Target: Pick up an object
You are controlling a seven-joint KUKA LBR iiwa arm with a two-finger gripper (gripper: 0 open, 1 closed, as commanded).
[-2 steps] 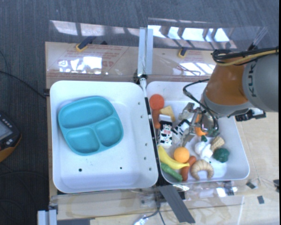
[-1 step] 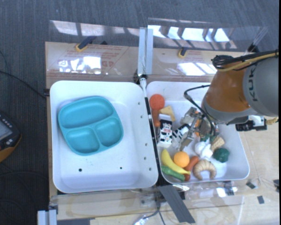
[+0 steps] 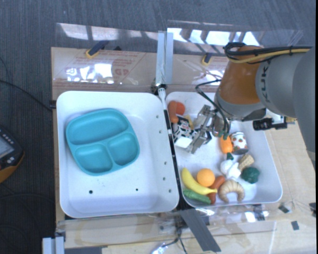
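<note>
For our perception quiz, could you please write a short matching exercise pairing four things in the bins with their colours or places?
Things:
1. divided tray
2. banana
3. croissant
4. gripper

Descriptions:
A. yellow, near the right bin's front-left corner
B. blue, in the left bin
C. over the right bin's upper left part
D. tan, by the right bin's front wall

Pairs: 1-B, 2-A, 3-D, 4-C

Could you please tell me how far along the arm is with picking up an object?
Done: the gripper has reached low into the right bin, near its left wall. In hand: nothing I can confirm between its fingers. Left: grasping and lifting; the banana, orange and croissant lie in that bin, and the blue tray sits in the left bin.
</note>
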